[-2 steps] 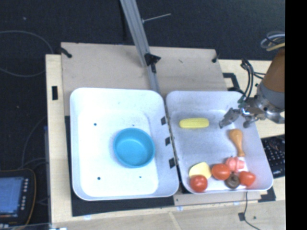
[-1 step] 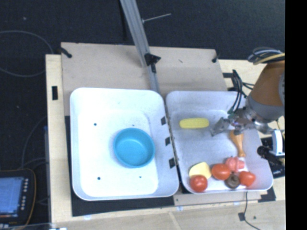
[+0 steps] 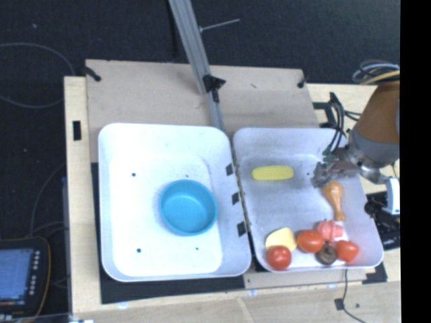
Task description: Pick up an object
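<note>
In the right bin (image 3: 269, 147) lie a yellow oblong piece (image 3: 273, 173), an orange drumstick-shaped toy (image 3: 334, 198), a yellow wedge (image 3: 281, 237), three red tomato-like pieces (image 3: 278, 257) (image 3: 310, 241) (image 3: 347, 250), a pink piece (image 3: 330, 229) and a small dark brown piece (image 3: 327, 254). My gripper (image 3: 324, 174) hangs low at the bin's right side, just above the drumstick's upper end and right of the yellow oblong piece. Nothing shows between its fingers.
A blue bowl (image 3: 188, 207) sits in the left bin (image 3: 135, 153). A grey metal pole (image 3: 193, 46) slants in from the top to the gap between the bins. Cables (image 3: 374, 69) run along the bench's right edge, and a small screen (image 3: 20, 278) stands at the lower left.
</note>
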Robot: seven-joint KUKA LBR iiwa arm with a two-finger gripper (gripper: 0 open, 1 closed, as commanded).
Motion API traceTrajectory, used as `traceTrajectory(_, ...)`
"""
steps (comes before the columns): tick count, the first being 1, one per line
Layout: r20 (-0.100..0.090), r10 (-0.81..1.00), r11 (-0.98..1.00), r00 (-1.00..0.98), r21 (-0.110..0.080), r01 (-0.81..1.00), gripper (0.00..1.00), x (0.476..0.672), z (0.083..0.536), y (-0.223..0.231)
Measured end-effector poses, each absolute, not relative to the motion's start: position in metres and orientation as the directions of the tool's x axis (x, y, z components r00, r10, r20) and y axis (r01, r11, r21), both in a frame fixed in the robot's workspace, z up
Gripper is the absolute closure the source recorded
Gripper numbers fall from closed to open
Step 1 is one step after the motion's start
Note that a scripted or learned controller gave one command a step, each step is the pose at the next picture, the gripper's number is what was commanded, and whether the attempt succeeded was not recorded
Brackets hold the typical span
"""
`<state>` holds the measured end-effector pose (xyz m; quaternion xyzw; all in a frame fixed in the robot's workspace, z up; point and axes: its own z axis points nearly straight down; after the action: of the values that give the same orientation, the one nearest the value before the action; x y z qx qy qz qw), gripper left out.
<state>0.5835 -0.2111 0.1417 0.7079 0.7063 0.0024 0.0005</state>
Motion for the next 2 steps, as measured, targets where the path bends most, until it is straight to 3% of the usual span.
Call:
traceTrajectory(1,-0.002,1.0,0.005,-0.005,0.01,1.0,1.0,0.5907,0.2086,-0.214)
traceTrajectory(2,-0.001,1.0,0.006,-0.006,0.004,1.0,1.0,0.5915,0.2144,-0.2151)
